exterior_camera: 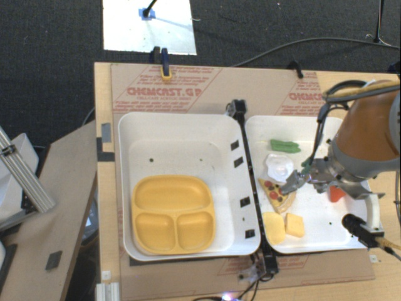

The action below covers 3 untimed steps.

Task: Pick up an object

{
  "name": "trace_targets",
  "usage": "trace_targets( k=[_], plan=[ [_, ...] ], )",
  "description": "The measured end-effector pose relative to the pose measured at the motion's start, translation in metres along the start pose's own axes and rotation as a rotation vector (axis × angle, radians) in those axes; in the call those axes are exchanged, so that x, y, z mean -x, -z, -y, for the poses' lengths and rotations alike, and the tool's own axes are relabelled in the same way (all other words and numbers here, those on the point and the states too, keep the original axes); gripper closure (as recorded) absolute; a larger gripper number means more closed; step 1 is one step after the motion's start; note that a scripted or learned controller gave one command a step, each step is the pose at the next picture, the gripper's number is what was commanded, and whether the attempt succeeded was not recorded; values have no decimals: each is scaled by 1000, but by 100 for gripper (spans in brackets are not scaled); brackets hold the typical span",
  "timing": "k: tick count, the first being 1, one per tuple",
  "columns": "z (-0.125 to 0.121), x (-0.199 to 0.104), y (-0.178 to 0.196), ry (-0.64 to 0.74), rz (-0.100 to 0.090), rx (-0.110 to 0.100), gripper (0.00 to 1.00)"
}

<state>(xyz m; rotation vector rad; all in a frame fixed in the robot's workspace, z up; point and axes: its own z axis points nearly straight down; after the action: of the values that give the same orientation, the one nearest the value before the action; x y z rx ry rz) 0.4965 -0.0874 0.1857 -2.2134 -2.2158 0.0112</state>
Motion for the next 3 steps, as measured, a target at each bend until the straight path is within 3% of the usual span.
trace_targets(
  k=[1, 3],
  plan=[
    [-3, 0, 6, 2, 1, 12, 0],
    [-13, -3, -104, 0, 1, 10, 0]
  ],
)
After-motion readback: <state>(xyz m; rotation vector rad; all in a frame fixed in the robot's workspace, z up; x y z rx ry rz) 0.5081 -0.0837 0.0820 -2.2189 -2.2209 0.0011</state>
